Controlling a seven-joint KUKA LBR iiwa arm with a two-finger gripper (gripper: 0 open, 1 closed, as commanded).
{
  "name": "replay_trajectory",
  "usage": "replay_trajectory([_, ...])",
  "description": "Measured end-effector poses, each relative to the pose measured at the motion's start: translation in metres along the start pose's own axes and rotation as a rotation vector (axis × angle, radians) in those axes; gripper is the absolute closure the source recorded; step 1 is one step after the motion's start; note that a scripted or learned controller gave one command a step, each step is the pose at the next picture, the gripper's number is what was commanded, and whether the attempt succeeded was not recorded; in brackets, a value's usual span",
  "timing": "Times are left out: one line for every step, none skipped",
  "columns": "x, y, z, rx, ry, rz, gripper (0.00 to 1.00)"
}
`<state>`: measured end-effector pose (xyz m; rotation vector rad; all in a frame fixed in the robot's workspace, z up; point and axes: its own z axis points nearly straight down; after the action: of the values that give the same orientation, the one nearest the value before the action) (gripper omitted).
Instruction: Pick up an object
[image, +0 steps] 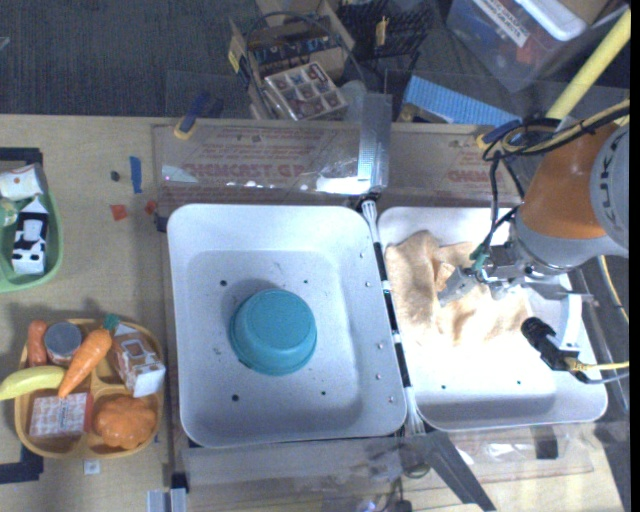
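Observation:
A crumpled beige cloth (430, 290) lies in the right bin (500, 385), spread across its back and left part. My gripper (462, 282) is low over the cloth's middle and appears to touch the fabric. The arm, with its orange band (565, 205), comes in from the right above the bin. An upturned teal bowl (274, 331) sits in the middle of the left bin (200, 250), well away from the gripper.
A black cable connector (545, 342) hangs over the right bin's right side. On the bench at the left stand a tray of toy food (85, 385) and a green dish (25, 240). Cardboard and clear plastic (270, 160) lie behind the bins.

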<state>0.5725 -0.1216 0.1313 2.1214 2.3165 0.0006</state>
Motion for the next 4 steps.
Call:
replay_trajectory([0.027, -0.041, -0.016, 0.001, 0.001, -0.338, 0.00])
replay_trajectory([0.025, -0.040, -0.026, -0.004, -0.001, -0.335, 1.00])
replay_trajectory([0.024, -0.040, -0.026, -0.004, -0.001, -0.334, 0.00])
replay_trajectory([-0.003, -0.026, 0.041, -0.010, -0.002, -0.277, 0.00])
